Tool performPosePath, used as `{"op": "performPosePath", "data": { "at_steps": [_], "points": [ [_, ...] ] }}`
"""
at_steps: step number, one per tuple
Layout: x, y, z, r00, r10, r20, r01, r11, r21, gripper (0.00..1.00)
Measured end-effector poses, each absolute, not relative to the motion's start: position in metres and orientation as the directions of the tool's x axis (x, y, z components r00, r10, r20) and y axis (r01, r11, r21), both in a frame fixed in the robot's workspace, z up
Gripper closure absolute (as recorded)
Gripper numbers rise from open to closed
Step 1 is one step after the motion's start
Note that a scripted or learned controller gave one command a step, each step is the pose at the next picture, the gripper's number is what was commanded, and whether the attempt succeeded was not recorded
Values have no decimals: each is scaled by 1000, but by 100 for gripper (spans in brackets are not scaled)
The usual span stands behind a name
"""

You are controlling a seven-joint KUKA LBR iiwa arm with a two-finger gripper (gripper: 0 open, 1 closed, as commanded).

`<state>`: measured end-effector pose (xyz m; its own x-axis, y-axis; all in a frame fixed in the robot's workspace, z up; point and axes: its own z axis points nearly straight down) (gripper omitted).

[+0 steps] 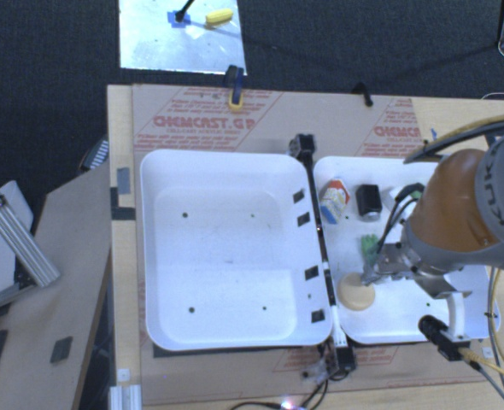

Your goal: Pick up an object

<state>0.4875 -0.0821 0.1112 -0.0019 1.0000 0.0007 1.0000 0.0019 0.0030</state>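
Objects sit in my right bin (457,327): a round tan disc (355,293) with no long axis, touching the end effector (373,274), a black block (368,201) standing lengthwise up-frame, and a carton (333,200). Dark carpet (47,67) surrounds the desk (124,126).

Both bins, left bin (226,246) and right bin (397,319), are showing plain white; the desk (192,118) is showing tan with red printed lettering. In the right bin a round disc (356,293) is showing pale beige, a block (368,201) black, a small scrap (370,246) green, and a packet (334,199) white with red and blue. The arm (457,212) is showing orange-brown above grey.
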Motion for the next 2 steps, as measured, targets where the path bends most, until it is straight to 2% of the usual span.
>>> {"op": "performPosePath", "data": {
  "at_steps": [1,2],
  "points": [
    [538,4,189,-15,1000,3,1000,15,12,100],
    [563,33,206,-8,1000,1,1000,8,5,100]
  ]
}}
